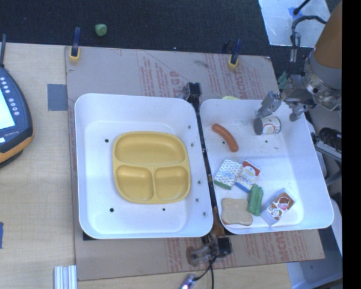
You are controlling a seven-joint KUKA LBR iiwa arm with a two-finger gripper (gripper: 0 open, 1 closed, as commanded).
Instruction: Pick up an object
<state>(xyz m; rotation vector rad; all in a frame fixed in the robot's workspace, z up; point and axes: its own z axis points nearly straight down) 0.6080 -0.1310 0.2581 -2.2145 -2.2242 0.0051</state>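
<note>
A yellow divided tray (151,166) is seen in the left bin (90,161). To its right, in the right bin (307,179), a sausage (225,136), small packets (237,174), a bread slice (236,212) and a green pickle (255,199) are spread. Farther right, a small can (268,125) is clamped in the hand (271,118), near the bin's far edge.

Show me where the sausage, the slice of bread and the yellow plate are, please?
sausage (225,136): camera view, middle of its length, in the right bin.
slice of bread (236,212): camera view, centre of the slice, near the right bin's front edge.
yellow plate (149,149): camera view, floor of its large top compartment, in the left bin.
</note>
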